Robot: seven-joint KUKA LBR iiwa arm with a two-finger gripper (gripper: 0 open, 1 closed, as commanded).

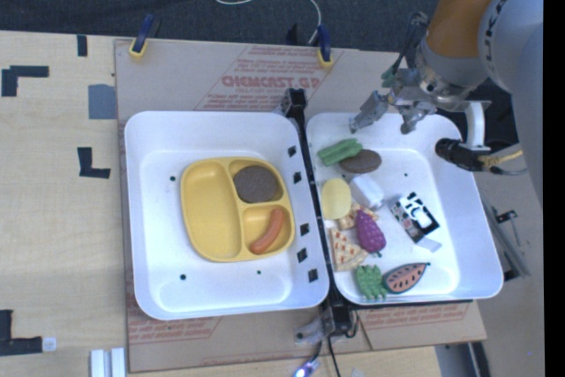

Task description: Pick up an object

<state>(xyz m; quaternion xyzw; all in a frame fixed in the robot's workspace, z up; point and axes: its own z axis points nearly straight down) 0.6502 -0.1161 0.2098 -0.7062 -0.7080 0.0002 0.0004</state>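
The grey arm with its orange band (472,0) reaches in at the far right, its two-finger gripper (388,115) spread wide and holding nothing above the right white bin's (472,274) far edge. The left white bin (146,216) holds a yellow divided plastic tray (207,212) bearing a brown patty (257,183) and a sausage (268,231). Toy foods crowd the right bin's left side: yellow lemon (335,198), purple grapes (370,231), watermelon slice (405,277).

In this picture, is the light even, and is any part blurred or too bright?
Camera view: the light is soft and even, with faint shadows under the yellow tray; the white bins look bright but keep their detail; the small toys such as the watermelon slice are slightly soft; the end effector is a little blurred.
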